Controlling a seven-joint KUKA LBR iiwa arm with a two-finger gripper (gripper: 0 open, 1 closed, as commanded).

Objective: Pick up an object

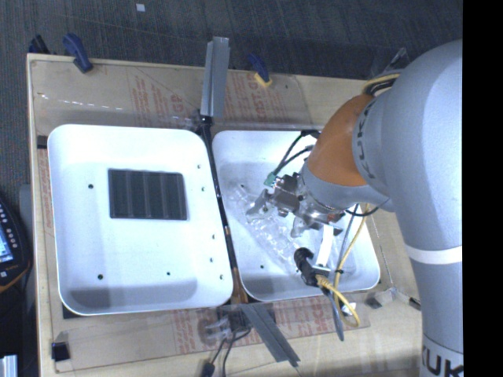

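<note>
Jaws (262,205) low over clear crumpled object (271,230) in right bin (236,151)

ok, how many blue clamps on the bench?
3: two at the far left corner, one at the far edge behind the right bin. The arm may hide more.

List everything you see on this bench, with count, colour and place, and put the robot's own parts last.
Left bin: one, white, left half of the bench.
Grate: one, dark slatted rectangle, in the left bin's floor.
Right bin: one, white, beside the left bin.
Clear object: transparent crinkled plastic, count unclear, in the right bin under the gripper.
Clamps: three, blue, along the bench's far edge.
Arm: one, grey with an orange band, reaching in from the right.
Gripper: one, metallic, low over the right bin.
</note>
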